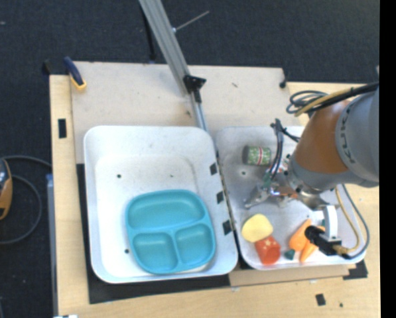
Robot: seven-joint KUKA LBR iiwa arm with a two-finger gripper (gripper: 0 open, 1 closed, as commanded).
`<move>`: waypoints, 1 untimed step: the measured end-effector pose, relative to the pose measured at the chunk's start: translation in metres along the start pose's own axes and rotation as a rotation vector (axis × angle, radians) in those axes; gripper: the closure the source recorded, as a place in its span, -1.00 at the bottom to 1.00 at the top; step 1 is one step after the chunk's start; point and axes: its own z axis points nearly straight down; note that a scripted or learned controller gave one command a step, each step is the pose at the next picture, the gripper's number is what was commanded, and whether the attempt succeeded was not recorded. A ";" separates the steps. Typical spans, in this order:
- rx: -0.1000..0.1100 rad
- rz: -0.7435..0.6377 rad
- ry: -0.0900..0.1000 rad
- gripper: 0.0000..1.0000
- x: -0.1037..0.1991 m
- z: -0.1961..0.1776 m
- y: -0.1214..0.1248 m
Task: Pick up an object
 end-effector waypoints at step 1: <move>-0.006 0.005 0.000 1.00 -0.001 -0.013 0.002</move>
